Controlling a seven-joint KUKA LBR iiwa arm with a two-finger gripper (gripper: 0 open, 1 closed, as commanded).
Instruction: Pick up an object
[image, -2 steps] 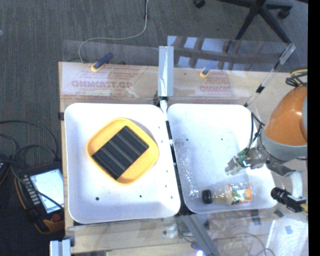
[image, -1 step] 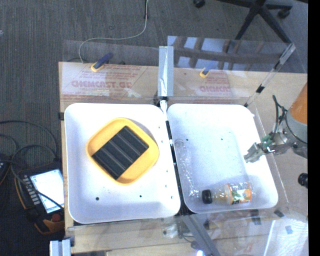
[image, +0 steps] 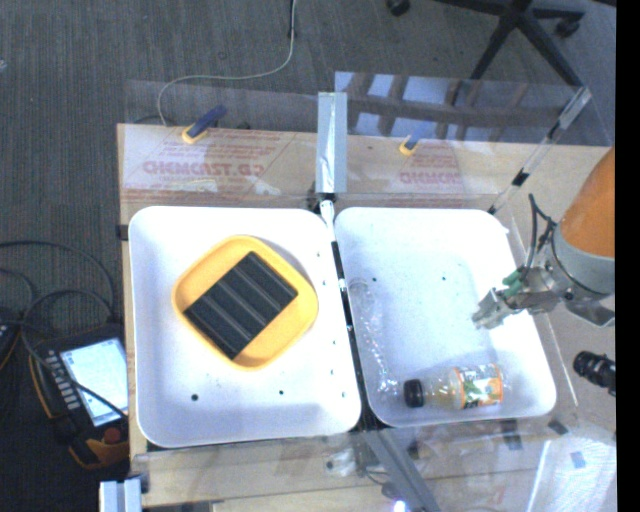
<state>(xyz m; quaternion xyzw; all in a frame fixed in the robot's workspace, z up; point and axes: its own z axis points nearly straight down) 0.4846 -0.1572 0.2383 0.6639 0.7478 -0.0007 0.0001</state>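
A small bottle (image: 457, 389) with a black cap and an orange label lies on its side near the front wall of the right bin (image: 420, 240). A yellow dish with a black ribbed insert (image: 245, 300) sits in the middle of the left bin (image: 160, 400). My gripper (image: 492, 310) hangs over the right side of the right bin, above and to the right of the bottle, apart from it. Nothing shows between its fingers.
A crumpled clear plastic wrap (image: 368, 320) lies along the left wall of the right bin. A metal post (image: 330, 140) stands behind the seam between the bins. A device with a screen (image: 85, 375) and cables lie on the floor left of the bench.
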